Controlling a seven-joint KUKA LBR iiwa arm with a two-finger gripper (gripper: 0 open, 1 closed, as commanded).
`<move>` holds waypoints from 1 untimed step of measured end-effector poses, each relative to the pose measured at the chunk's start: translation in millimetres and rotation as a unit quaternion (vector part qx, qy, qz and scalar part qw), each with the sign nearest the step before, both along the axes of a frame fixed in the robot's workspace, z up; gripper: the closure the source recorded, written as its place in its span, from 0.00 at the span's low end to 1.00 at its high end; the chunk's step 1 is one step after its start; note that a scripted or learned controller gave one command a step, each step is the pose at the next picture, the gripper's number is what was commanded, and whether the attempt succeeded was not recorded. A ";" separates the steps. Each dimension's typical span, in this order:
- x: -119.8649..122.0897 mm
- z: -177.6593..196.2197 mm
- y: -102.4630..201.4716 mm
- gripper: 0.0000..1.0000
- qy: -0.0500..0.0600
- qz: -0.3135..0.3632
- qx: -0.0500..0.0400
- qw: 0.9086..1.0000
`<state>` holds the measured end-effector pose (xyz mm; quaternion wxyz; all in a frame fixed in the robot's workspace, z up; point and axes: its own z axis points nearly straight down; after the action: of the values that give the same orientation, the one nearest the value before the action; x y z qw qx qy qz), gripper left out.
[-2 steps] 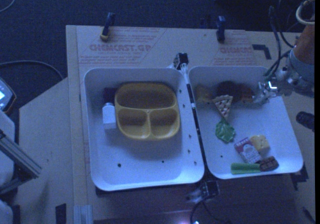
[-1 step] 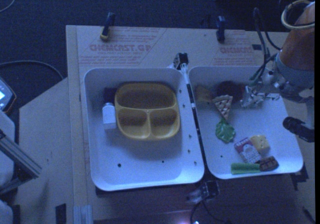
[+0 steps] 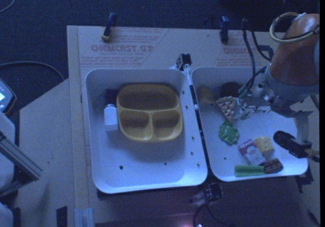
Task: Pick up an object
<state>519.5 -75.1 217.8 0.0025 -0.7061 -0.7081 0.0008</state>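
On the worktop [image 3: 76, 119], the left bin [image 3: 99, 167] carries a yellow divided tray [image 3: 150, 111] near its middle, with a small white bottle [image 3: 110, 117] touching the tray's 9 o'clock side.

The right bin [image 3: 218, 167] holds the loose pieces. A waffle-patterned wedge [image 3: 227, 107] lies toward the bin's 11 o'clock, directly beside the claw [image 3: 247, 107], and looks the likeliest target. Its point aims roughly toward 5 o'clock, so its long axis runs from 11 to 5. It is probably a light, stiff toy with a ridged face that should not slip; a grip across the narrow width near the middle seems best. Below it sits a green leaf [image 3: 228, 133], flat and thin, likely awkward to pinch.

The claw hangs low over the wedge's 3 o'clock side; whether it is apart or together cannot be told in this dim light. Nothing is visibly caught in it.
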 end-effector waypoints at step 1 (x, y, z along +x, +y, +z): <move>-13.8 -0.6 -4.1 1.00 -0.001 -0.002 -0.001 1.000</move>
<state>505.7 -79.2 217.3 0.0018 -0.7075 -0.7067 0.0008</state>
